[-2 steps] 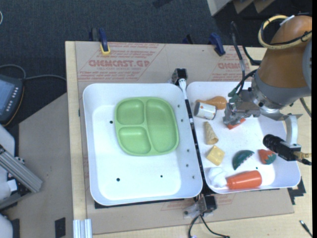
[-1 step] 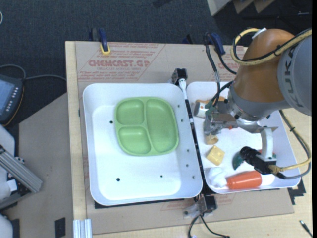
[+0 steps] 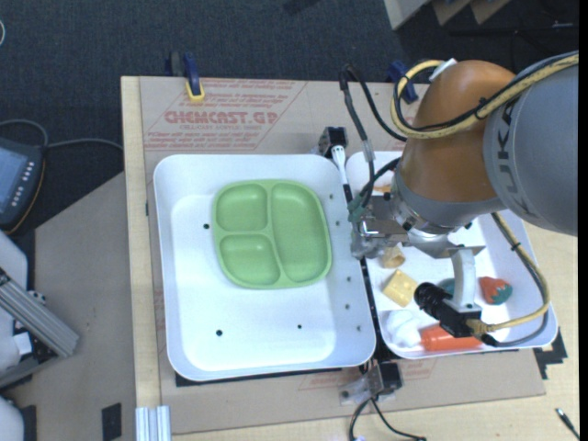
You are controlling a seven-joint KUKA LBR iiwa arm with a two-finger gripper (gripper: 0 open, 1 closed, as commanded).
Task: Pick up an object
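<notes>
My gripper point(image 3: 381, 242) hangs under the orange-banded wrist, low over the left side of the right bin point(image 3: 542, 324). Directly beneath it lies a small tan piece point(image 3: 394, 258), though I cannot make out whether the two touch. Just in front of that piece sits a yellow wedge point(image 3: 400, 288). An orange carrot-like piece point(image 3: 448, 341) lies along the bin's front wall, next to a white lump point(image 3: 401, 323). A red and teal toy fruit point(image 3: 497, 289) rests at the right side. The arm hides the back of this bin.
The left bin point(image 3: 184, 338) holds a green divided plate point(image 3: 272, 233) in its rear half. The wall between the two bins runs just left of the gripper. Cables trail over the bench at the back and front.
</notes>
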